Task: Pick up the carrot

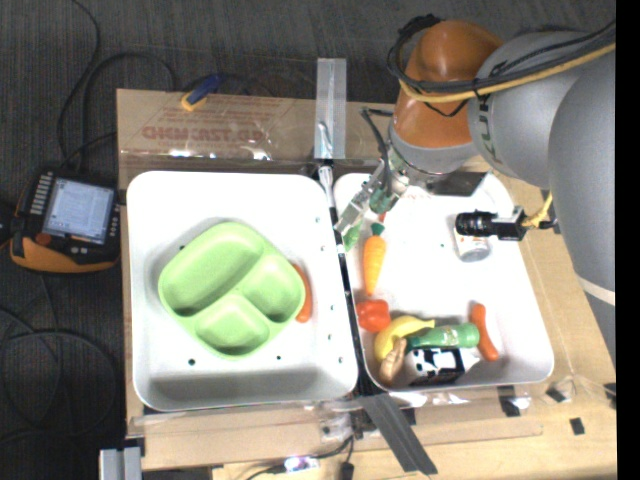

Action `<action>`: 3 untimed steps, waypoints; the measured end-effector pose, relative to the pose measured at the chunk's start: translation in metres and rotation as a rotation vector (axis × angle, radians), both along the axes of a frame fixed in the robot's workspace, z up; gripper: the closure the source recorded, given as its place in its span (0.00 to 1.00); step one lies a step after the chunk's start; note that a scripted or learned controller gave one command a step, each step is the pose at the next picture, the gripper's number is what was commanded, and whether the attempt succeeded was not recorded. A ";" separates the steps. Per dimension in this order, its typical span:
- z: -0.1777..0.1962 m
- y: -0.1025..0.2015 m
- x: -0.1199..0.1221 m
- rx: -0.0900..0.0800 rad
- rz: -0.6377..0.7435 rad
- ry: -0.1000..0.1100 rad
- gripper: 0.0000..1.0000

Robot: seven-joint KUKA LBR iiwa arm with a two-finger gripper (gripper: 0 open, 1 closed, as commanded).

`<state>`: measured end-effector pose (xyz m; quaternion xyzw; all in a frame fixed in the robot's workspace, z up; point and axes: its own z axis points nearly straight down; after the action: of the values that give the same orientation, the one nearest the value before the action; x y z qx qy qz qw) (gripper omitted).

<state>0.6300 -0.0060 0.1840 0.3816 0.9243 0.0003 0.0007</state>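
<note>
The carrot (373, 261), orange with a green top, lies along the left side of the right bin (520, 298), its top pointing to the back. My gripper (365, 213) hangs right over that green top, at the back left corner of the right bin. Its tips reach the carrot's top end, and I cannot tell whether they touch it. The grey arm with its orange band comes in from the upper right.
At the right bin's front lie a red vegetable (372, 314), a banana (400, 330), a green bottle (445, 336), a small orange-red piece (485, 330) and a black-and-white item (440, 363). A small can (476, 236) sits at the back right. The left bin (160, 198) holds a green divided plate (232, 286).
</note>
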 end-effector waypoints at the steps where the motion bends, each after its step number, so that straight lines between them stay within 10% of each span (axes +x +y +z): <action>1: 0.000 0.020 0.021 -0.002 0.159 0.000 1.00; 2: 0.005 0.042 -0.005 -0.002 0.202 0.000 1.00; 3: 0.061 0.028 0.023 -0.001 0.132 -0.001 1.00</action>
<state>0.6530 0.0216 0.2445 0.3200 0.9474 0.0002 0.0010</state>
